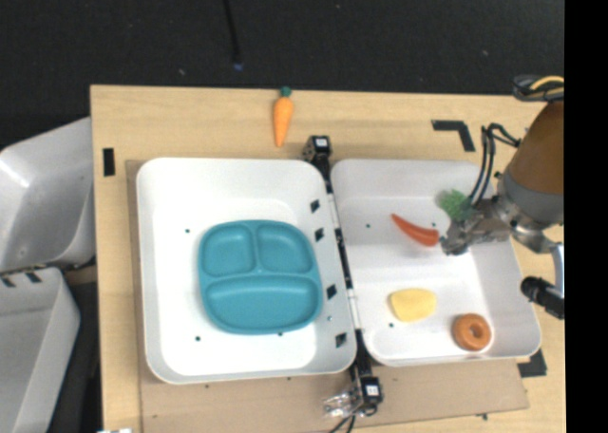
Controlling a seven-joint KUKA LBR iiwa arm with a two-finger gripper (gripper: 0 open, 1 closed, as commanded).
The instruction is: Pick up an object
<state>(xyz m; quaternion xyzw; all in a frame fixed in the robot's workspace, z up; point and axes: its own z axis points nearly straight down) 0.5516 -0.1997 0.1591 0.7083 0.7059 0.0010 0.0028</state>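
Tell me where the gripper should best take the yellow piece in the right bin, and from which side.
Probably from straight above, closing across the short width of the yellow piece. It lies flat and low on the floor of the right bin, slightly longer left to right, with bare floor all around it. The donut sits apart to its right, so the fingers have room. The gripper is now up by the red pepper.

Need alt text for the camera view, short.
The gripper sits low in the right bin, at the red pepper, with a yellow piece and donut nearer the front. The left bin holds a blue divided plate; a carrot lies on the bench.
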